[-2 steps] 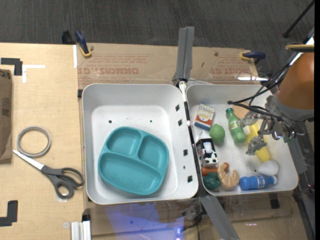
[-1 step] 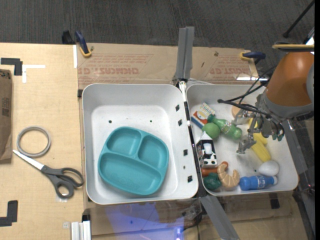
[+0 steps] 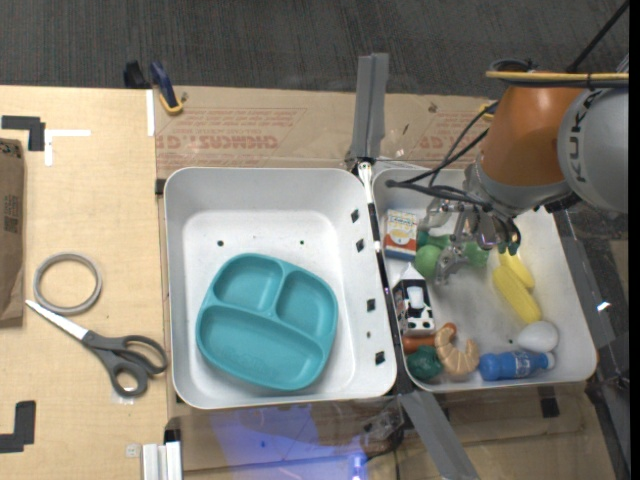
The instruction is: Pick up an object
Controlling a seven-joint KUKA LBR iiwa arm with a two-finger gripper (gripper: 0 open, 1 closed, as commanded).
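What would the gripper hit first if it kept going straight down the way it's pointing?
Most likely the green ball, which lies right beside the gripper in the right bin; height is unclear from above, so it may reach the bin floor instead.

Grey rounded arm (image 3: 600, 158) bearing dark "KUKA" lettering, with a broad glossy orange band (image 3: 530, 133) above the wrist. Thin black cables looping across it. Small metallic hand (image 3: 470, 246), seemingly bare steel, details blurred.

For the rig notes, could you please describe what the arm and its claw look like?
The arm is rounded grey metal with dark KUKA lettering and a broad orange band above the wrist. Black cables loop along it. The claw is small, dark and metallic, with thin fingers.
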